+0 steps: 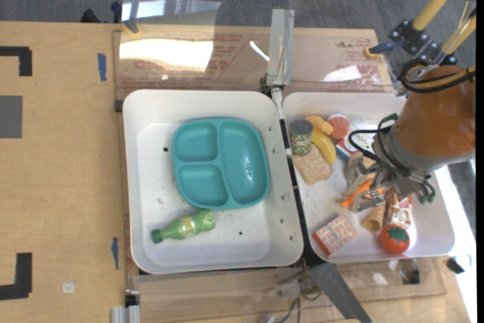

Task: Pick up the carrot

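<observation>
Fingers straddle the carrot — seemingly gripped — right bin.

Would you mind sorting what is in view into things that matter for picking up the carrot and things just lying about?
For the job: carrot, gripper.

Lying about: teal plate, green bottle, banana, tomato, small jar, bread slice.
</observation>
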Tool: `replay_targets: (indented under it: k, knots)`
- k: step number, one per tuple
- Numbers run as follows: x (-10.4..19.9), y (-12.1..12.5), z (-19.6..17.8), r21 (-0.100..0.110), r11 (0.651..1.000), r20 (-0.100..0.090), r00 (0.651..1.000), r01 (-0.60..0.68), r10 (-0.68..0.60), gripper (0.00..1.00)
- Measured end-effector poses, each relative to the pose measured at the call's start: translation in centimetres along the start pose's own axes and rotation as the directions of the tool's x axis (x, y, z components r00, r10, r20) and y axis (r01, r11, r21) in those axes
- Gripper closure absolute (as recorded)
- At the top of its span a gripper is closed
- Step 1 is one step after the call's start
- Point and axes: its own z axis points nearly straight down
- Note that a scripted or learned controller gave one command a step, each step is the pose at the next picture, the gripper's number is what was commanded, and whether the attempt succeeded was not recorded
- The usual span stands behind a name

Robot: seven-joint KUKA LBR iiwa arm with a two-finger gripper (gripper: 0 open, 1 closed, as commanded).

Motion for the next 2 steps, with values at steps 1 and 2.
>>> replay_targets:
  k: [1,2]
  knots:
    - [-5.3,4.2,-14.4,-0.003,0.993,-0.004,0.993,-0.118,0.118,1.00]
    - [-5.4,2.5,-6.3,0.009,0.787,-0.028,0.787,-0.617,0.617,1.00]
